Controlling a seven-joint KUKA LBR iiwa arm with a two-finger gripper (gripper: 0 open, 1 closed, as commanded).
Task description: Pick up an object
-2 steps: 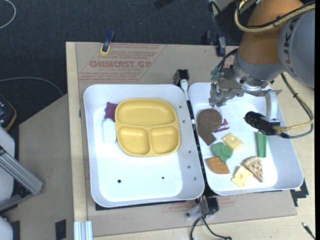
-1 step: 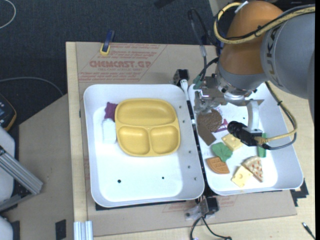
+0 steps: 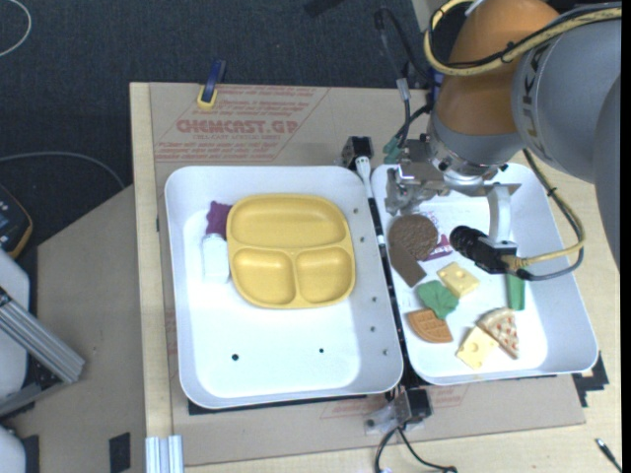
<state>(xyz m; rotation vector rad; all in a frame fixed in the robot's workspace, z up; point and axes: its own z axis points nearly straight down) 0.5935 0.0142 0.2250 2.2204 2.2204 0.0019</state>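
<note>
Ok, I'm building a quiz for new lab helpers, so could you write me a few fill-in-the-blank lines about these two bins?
1. The yellow three-compartment plastic tray lies in the ____ white bin.
2. The brown round toy cookie lies in the ____ white bin.
3. The pizza-slice toy lies beside a ____ cheese wedge.

Missing words: left; right; yellow

bench [image 3: 148,264] bears two white bins [image 3: 192,294] side by side.

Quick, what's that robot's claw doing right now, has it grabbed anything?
Gripper: low over the right white bin, just above the brown round toy piece; grip state cannot be told.
</note>
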